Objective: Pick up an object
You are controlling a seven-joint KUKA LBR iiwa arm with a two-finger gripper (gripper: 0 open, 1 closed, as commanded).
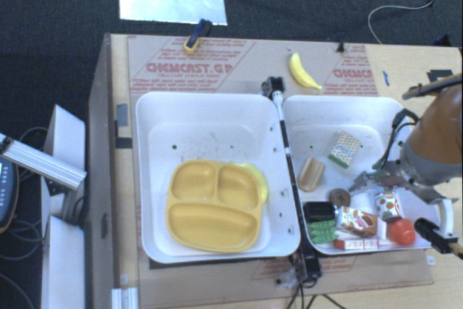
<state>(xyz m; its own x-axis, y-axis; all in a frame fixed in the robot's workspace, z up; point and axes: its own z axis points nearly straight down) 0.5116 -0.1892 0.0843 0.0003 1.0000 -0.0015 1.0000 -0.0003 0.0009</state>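
The right bin (318, 112) holds several small things. A green-and-white checkered box (345, 148) lies near its middle, and a tan bread-like piece (311, 174) by its left wall. Along the front are a brown round object (338, 197), a black item (318, 211), a green item (323, 231), a red-and-white packet (356, 222), a small printed can (388, 205) and a red tomato (401, 231). My gripper (379, 181) hangs low at the bin's right side, just above the can and right of the brown round object. Nothing visibly sits in it.
The left bin (210, 116) carries a yellow divided tray (214, 205). A yellow banana (304, 73) lies on the bench behind the right bin. A yellow-and-blue tool (197, 36) rests at the bench's back edge. The grey-and-orange arm (438, 137) covers the right bin's right side.
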